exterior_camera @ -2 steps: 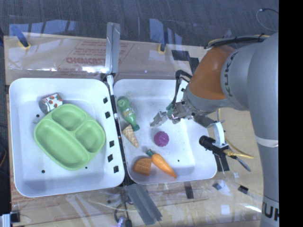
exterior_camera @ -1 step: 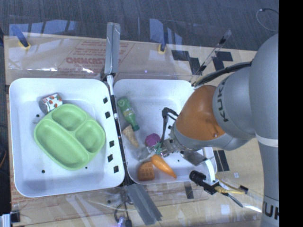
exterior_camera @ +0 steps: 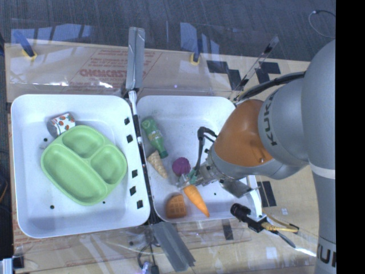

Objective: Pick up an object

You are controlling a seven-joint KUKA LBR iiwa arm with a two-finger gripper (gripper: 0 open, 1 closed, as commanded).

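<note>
Reaching into the right bin (exterior_camera: 171, 104), the arm (exterior_camera: 268, 138) has its claw (exterior_camera: 191, 180) low among the toys. Claw state: cannot tell; the wrist hides most of it and the tip blurs into the clutter.

Nearest object: carrot (exterior_camera: 197, 200), its top end touching or just under the claw tip, body running away toward the bin's near wall. No clear view of it being clamped. Purple ball (exterior_camera: 181, 165) just beside the claw, on the far side. Cone (exterior_camera: 158, 164) and green bottle (exterior_camera: 154, 136) beyond that, toward the divider. Waffle-like brown piece (exterior_camera: 176, 206) near the carrot's side.

Left bin (exterior_camera: 23, 170), well apart from the claw: green divided plate (exterior_camera: 84, 164), small patterned cup (exterior_camera: 61, 122).

Progress, judged: approach done, descent done. Carrot lies on the bin floor, not lifted. Left: secure the grasp, raise it clear.
</note>
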